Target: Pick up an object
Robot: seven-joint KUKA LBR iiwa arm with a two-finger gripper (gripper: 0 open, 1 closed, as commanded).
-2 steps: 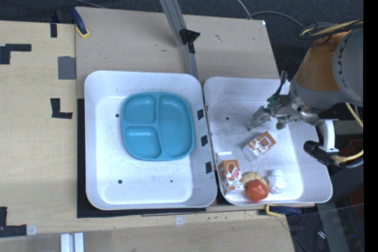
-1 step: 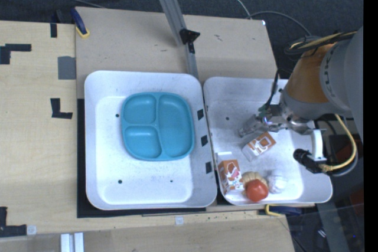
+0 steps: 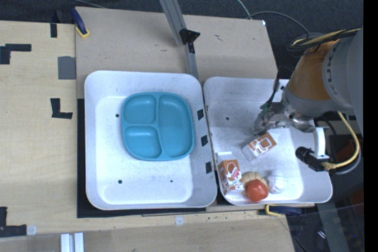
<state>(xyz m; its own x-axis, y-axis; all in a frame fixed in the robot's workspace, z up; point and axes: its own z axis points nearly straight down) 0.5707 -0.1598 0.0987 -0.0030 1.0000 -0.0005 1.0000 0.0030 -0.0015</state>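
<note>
Progress: nothing lifted yet; every object lies on a bin floor, so the grasp and the raise both seem left to do.
Tool [image 3: 264, 121]: low inside the right bin [image 3: 236, 97], just above and left of the small carton [image 3: 260, 145]; cannot tell whether spread or pressed together, too small and shadowed to read.
Likely target: the small carton, a white and brown box lying flat near the middle of the right bin, just beside the tool, apparently not pinched.
Carton axis: long axis runs diagonally, from lower left up to upper right in the camera view; lower-left end points toward the red-printed carton [image 3: 230, 174].
Other candidates: red-printed carton by the right bin's left wall, long axis nearly up and down the view; tomato [image 3: 256, 190] at the near edge, round, no clear axis; pale lump [image 3: 276, 182] just right of the tomato, shape unclear.
Left bin [image 3: 100, 127]: carries a blue divided plate [image 3: 157, 126], well apart from the tool.
Remaining: close on one item, raise it clear of the bin.
Arm [image 3: 322, 77]: reaches in from the right, over the right bin's far corner.
</note>
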